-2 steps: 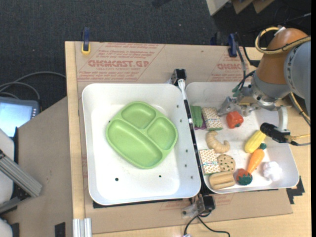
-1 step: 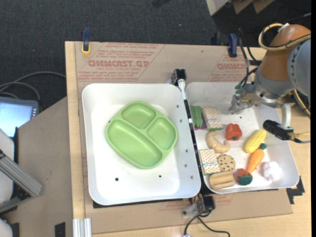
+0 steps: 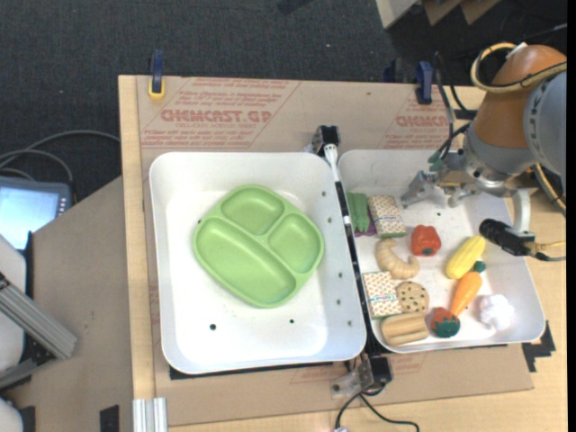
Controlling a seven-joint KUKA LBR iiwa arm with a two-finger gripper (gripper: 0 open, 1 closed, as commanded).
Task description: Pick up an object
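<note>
The gripper (image 3: 432,184) hangs over the far part of the right bin (image 3: 531,282), and whether it is released or clenched I cannot tell; nothing shows between it and the bin floor.

Taking the red pepper (image 3: 425,239) as landmark, the pickable things crowd around it. The peeled banana (image 3: 396,259) lies just on the near side, toward the divider. The corn cob (image 3: 464,256) sits just beside it on the arm's side, with the carrot (image 3: 465,292) nearer the camera than that. A cracker packet (image 3: 387,214) and a green pod (image 3: 359,212) lie beyond it by the divider. The green plate (image 3: 258,245) sits well apart in the left bin (image 3: 171,268).

The likely trouble is crowding: a descent on the pepper could land on the banana or corn and nudge them (round toys roll away easily). A closing pinch might then squeeze the pepper out sideways, or catch two things at once. Flat packets would probably be hard to lift off the floor.
</note>
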